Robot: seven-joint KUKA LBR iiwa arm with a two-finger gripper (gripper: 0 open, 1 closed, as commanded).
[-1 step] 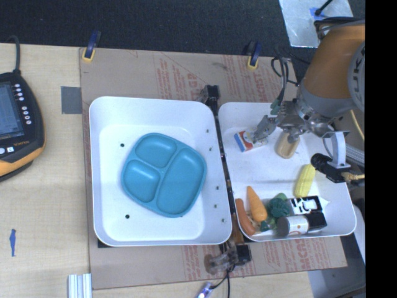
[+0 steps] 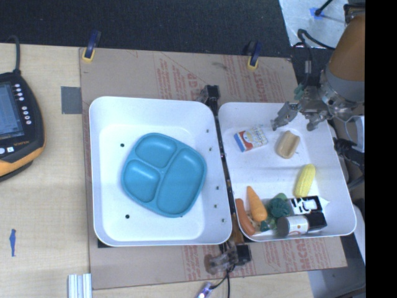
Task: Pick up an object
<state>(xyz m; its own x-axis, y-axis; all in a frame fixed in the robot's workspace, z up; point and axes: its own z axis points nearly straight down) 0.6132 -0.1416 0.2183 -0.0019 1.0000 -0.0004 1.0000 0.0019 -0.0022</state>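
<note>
Tan and rounded, the bread-like lump (image 2: 286,144) sat in the right bin (image 2: 338,166) toward its twelve o'clock edge, and the end effector (image 2: 301,115) hung just above and beside it, fingers spread wide with nothing between them. From where I stood, that lump looked the likeliest pick. Trouble was easy to imagine: one finger (image 2: 282,120) reached toward ten o'clock, close to the small red-and-white carton (image 2: 250,139), so a straight drop might have clipped the carton or shoved the lump sideways rather than straddling it. Its smooth curve could have squirted out as the fingers closed. At four o'clock from the lump lay the corn cob (image 2: 304,179), well apart and safe. Down at six o'clock the carrot (image 2: 256,205), broccoli (image 2: 279,205) and little bottle (image 2: 293,226) crowded together, a harder pile to pick from. Over in the left bin (image 2: 105,166) the blue divided plate (image 2: 164,174) sat untouched on the desk's other side.
</note>
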